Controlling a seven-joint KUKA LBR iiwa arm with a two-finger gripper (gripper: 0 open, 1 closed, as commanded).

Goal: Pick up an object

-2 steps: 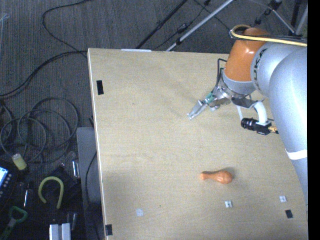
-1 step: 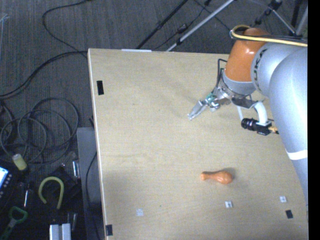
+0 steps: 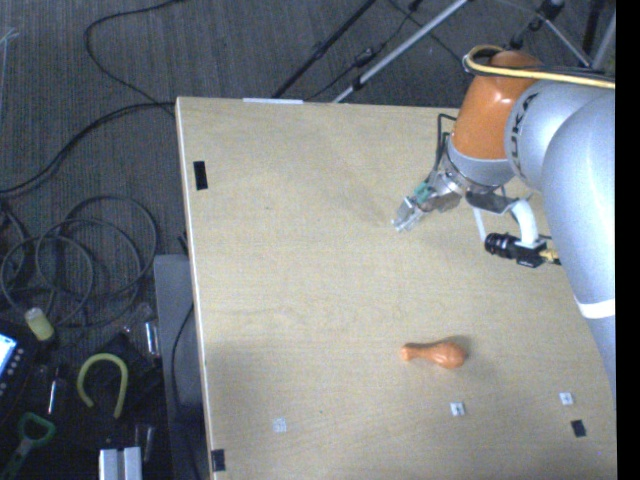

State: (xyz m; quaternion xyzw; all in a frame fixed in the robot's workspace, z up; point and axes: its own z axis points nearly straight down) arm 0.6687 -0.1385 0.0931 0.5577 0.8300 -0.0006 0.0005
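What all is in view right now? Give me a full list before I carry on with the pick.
Orange object: one, orange, bulb-shaped with a narrow neck, lying on its side on the bench, toward the near right.
Bench: one, light tan, centre of the view.
Black markers: several small ones near the bench edges, e.g. at the far left and at the near right.
Small pale tags: a few on the near part of the bench, e.g..
Cables: several, black, looped on the grey floor left of the bench.
Green hook-shaped item: one, on the floor at lower left.
Stand legs: grey, on the floor beyond the bench.
Arm: one, grey with an orange band, from the right.
End effector: one, above the bench, well away from the orange object.
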